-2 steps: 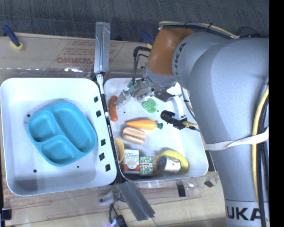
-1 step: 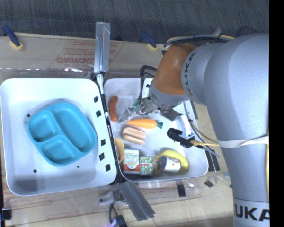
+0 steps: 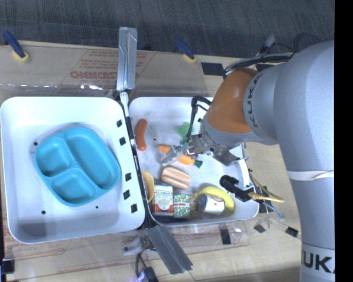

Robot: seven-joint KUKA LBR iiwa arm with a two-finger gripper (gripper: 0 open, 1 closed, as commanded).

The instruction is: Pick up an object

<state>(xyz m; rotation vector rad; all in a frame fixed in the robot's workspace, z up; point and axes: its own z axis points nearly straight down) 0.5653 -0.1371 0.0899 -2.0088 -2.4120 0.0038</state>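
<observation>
Arm [image 3: 282,104] enters from right of frame, wrist low over the right bin [image 3: 165,107]; pincer [image 3: 185,153] sits down among the toys at mid-frame. Cannot tell whether it is released or clenched, the wrist and clutter mask the tips. An orange carrot-like piece [image 3: 186,160] lies right at the tips, touching or just beside them; which, unclear. Other candidates all rest on the bin floor: sausage [image 3: 141,134] toward the bin's upper left, hot-dog bun [image 3: 175,177] just below the pincer, small carton [image 3: 172,202] and banana [image 3: 215,194] along the lower wall. Left bin [image 3: 23,116] carries a blue divided tray [image 3: 76,164]. Judgement: descent done, grasp unconfirmed, nothing lifted; closing and raising remain
</observation>
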